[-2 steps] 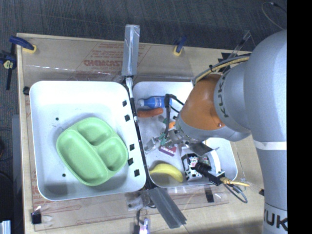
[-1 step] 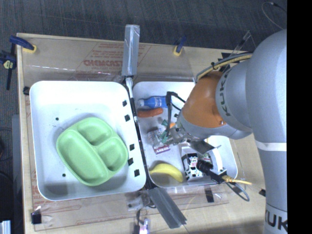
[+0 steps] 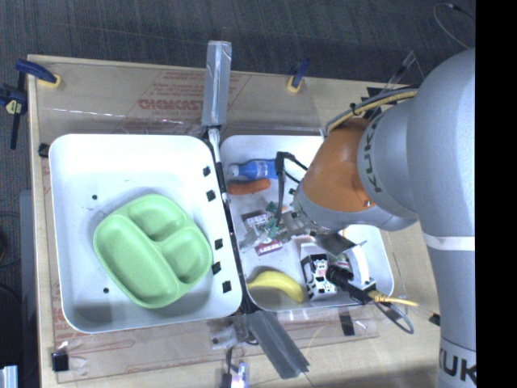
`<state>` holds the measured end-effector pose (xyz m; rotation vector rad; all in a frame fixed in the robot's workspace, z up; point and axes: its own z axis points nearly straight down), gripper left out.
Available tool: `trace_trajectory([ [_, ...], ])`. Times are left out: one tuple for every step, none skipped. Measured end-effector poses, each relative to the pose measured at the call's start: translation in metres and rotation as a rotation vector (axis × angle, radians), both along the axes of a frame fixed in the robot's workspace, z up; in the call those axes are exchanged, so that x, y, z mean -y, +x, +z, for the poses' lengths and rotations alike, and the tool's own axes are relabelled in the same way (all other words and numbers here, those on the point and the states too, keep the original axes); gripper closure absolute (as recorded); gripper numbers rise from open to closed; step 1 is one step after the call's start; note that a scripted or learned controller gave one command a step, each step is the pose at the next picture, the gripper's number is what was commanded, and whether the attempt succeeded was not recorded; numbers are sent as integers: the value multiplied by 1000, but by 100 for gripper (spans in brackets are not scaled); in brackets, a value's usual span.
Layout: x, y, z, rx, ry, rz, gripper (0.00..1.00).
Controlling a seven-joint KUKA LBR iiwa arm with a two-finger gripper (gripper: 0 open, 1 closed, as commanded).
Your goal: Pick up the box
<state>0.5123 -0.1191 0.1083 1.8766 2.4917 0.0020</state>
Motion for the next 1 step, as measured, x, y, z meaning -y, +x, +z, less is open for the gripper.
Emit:
trace_trajectory([
  [-13, -1, 102, -19, 12, 51, 0],
])
